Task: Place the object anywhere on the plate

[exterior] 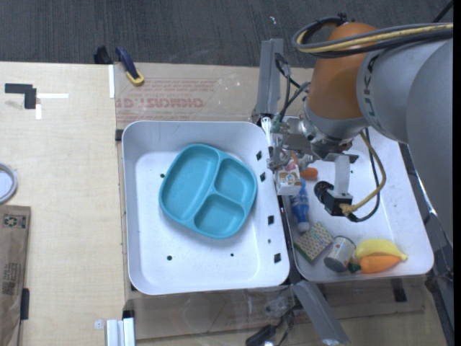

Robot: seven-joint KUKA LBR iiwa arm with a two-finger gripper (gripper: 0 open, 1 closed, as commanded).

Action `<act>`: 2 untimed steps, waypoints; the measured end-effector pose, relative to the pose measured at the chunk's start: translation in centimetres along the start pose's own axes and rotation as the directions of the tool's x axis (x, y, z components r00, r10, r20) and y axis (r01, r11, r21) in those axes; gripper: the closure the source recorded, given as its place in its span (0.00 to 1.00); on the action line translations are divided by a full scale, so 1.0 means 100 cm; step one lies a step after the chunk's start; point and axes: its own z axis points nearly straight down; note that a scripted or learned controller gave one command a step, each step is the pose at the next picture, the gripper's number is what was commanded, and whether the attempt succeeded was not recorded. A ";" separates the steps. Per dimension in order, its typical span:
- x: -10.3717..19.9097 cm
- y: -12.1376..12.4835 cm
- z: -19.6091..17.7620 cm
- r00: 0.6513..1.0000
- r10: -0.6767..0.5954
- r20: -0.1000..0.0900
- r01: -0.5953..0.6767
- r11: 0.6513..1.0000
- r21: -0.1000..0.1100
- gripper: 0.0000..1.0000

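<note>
Pincer (288, 166) hangs right of frame centre, apparently gripping a small white carton (289, 179) above the right bin's left edge; light, stiff, crushable, best held across its flat sides, with the blue plate (207, 190) lying left.

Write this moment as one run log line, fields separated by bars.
gripper above small carton in right bin | blue plate in left bin | carton not yet on plate
</note>
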 end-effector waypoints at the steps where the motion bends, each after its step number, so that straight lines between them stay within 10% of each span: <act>1: 0.074 -0.009 -0.001 0.984 -0.180 0.001 0.180 0.984 -0.003 1.00; 2: 0.074 -0.008 -0.001 0.984 -0.179 0.001 0.179 0.984 -0.003 0.00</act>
